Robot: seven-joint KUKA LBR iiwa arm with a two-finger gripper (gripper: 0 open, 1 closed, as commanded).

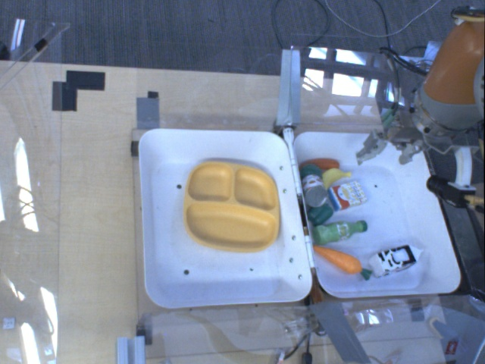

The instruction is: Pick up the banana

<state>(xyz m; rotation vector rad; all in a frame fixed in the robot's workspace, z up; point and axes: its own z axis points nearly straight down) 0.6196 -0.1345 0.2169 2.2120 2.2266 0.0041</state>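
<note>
Gripper (pixel 386 149) hovers at right bin's (pixel 436 279) upper edge, fingers spread, holding nothing — banana (pixel 334 177) (yellow, partly hidden) lies lower left, near divider, among other toy groceries.

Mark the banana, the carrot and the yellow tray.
banana (pixel 336 177), camera view, middle of its visible yellow part.
carrot (pixel 339 260), camera view, middle of its orange body.
yellow tray (pixel 231 226), camera view, floor of its long front compartment.
</note>
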